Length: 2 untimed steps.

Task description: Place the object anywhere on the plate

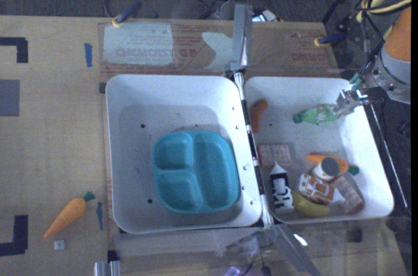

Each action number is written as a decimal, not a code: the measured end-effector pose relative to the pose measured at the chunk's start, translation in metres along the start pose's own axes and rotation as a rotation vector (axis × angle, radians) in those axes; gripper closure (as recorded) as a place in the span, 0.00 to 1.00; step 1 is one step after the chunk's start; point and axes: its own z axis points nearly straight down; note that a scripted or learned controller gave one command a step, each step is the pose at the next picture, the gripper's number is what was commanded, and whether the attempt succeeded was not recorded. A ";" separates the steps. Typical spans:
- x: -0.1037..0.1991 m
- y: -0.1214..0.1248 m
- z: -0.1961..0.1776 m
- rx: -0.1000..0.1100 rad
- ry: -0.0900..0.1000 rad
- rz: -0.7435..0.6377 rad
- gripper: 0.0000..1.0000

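Observation:
A teal divided plate [194,171] lies in the left bin [124,98], toward its front. In the right bin [372,157], a green bottle [315,115] lies on its side near the back. My gripper [349,100] is at the bottle's right end, close against the bin's right wall, and I cannot see if it grips the bottle. The grey arm with its orange band [398,40] comes in from the right edge.
The right bin also holds an orange sausage-like piece [258,114], a pink box [274,153], a black-and-white bottle [281,187], a banana [312,205] and several packaged items [326,180]. A toy carrot [65,216] lies on the bench left of the bins.

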 end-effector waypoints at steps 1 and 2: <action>0.000 0.000 0.000 0.000 0.000 0.000 0.00; 0.092 -0.017 0.112 -0.004 0.001 0.137 0.00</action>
